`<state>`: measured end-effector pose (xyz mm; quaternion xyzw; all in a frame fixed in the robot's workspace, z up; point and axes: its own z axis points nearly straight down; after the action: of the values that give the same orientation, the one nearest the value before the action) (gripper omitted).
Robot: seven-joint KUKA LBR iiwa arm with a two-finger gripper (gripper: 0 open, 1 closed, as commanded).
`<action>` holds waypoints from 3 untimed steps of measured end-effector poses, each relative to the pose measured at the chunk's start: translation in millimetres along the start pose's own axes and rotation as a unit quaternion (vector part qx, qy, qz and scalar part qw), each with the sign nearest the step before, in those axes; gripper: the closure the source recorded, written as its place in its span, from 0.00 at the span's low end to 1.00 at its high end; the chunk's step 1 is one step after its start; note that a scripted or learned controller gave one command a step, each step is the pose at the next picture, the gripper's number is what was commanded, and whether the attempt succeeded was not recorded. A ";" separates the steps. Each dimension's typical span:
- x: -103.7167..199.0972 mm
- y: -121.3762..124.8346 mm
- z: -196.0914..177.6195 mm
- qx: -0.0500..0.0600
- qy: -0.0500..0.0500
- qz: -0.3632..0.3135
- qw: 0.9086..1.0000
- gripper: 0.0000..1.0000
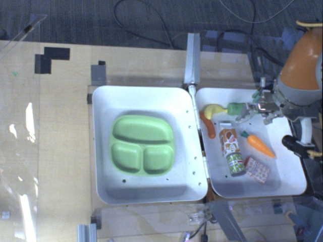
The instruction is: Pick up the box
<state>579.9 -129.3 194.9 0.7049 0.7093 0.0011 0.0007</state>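
Observation:
A small flat box [257,170] with a red and white pattern lies tilted in the right bin [295,183], near its front. My gripper [262,109] hangs over the back of that bin, well behind the box and apart from it. The gripper sits just right of a green item [235,108] and above a carrot [260,145]. Nothing shows in its grasp.
The right bin also holds a yellow piece [212,110], a red-orange pepper [208,126] by the left wall, and an orange-labelled container with a green end [231,150]. A green sectioned tray [142,144] lies in the left bin [101,175]. Cables run behind the bench.

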 end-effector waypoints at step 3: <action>61.4 3.8 9.1 -0.001 0.000 0.203 0.979 0.00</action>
<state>583.4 -67.9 185.8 0.8344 0.5511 0.0013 0.0012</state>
